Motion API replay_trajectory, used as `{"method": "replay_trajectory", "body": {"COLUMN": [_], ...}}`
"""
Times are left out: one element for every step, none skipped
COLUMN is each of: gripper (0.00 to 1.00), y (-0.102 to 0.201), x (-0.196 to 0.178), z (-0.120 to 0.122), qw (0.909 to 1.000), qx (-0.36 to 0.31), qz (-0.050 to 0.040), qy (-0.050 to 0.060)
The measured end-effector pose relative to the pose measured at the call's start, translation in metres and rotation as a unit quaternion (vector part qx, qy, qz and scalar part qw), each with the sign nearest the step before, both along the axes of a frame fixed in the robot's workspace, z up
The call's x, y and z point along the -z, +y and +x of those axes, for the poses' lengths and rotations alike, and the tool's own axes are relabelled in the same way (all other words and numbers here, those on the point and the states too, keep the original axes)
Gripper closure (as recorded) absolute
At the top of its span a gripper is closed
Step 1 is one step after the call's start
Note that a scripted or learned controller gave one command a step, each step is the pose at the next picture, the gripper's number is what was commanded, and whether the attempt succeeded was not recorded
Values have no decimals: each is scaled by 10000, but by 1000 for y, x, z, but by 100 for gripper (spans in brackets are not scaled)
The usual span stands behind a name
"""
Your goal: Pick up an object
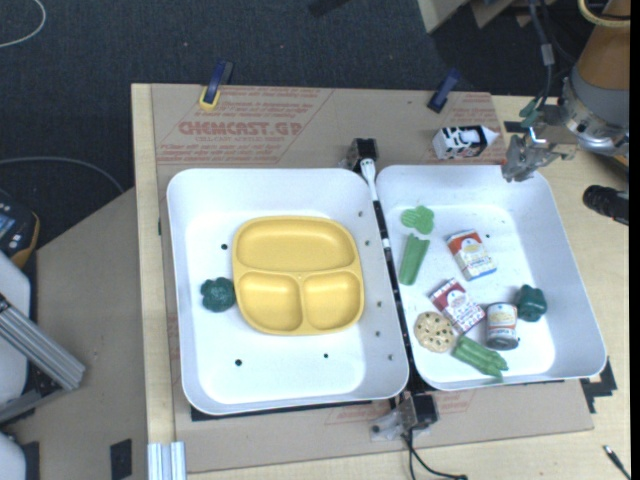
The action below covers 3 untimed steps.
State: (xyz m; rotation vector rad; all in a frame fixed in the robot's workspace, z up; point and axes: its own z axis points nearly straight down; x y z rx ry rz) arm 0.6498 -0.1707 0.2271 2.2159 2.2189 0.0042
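My gripper (524,161) hangs over the far rim of the right bin (570,268), near its back right corner, with nothing seen in it. Below it in that bin lie a green vegetable (414,244), a red and white carton (471,254), a second small carton (456,306), a cookie (434,331), a small can (501,325), a dark green lump (531,303) and a green pod (479,357). All of them sit apart from the gripper, toward the bin's middle and front.
The left bin (190,228) holds a yellow divided plate (298,273) and a small green broccoli piece (217,294). A black and white toy (465,140) lies on the cardboard just behind the right bin, left of the gripper. Clamps hold the board's far edge.
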Motion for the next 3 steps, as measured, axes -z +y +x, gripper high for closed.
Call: {"method": "replay_trajectory", "body": {"gripper": [100, 100, 100], "y": [55, 109, 166], "x": [-11, 4, 3], "z": [0, 5, -4], "qw": [10000, 10000, 10000], "qx": [-23, -21, -23], "qz": [19, 21, 21], "qy": [23, 43, 41]}}
